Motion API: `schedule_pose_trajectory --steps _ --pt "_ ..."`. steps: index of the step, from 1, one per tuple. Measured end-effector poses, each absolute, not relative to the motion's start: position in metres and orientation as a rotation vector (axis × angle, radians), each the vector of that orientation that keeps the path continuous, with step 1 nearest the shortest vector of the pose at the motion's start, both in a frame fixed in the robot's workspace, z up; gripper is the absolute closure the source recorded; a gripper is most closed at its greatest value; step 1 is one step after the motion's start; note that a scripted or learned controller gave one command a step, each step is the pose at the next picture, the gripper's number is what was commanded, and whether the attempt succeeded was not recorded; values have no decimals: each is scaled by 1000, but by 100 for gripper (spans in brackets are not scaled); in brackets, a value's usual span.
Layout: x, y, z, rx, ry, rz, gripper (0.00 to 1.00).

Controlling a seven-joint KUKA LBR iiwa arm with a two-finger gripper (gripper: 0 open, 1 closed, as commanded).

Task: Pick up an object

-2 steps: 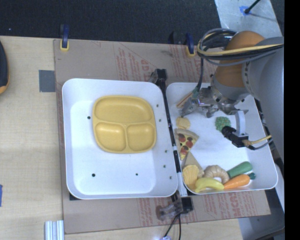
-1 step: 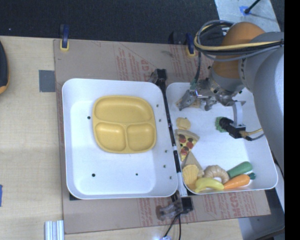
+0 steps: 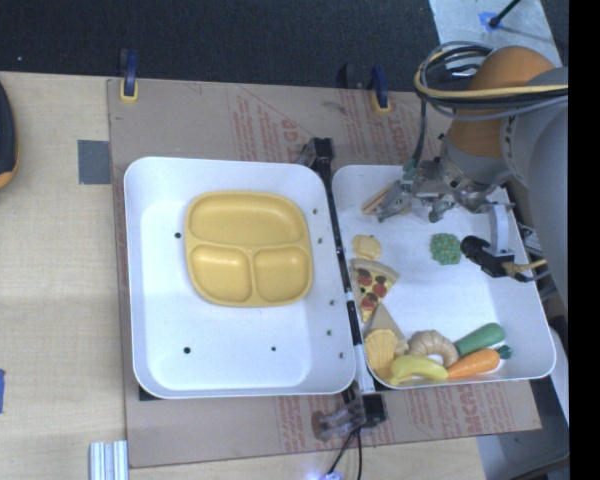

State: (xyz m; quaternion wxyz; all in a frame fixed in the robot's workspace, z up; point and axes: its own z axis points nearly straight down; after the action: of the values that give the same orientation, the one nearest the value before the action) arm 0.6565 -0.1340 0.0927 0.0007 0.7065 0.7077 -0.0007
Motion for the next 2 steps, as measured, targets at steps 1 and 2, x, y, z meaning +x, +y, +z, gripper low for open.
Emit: schedule_pose_trajectory --steps 1,2 --pt "628 -197 92 2225 2221 -8 0" --pt "603 -165 92 2219 2232 -7 0"
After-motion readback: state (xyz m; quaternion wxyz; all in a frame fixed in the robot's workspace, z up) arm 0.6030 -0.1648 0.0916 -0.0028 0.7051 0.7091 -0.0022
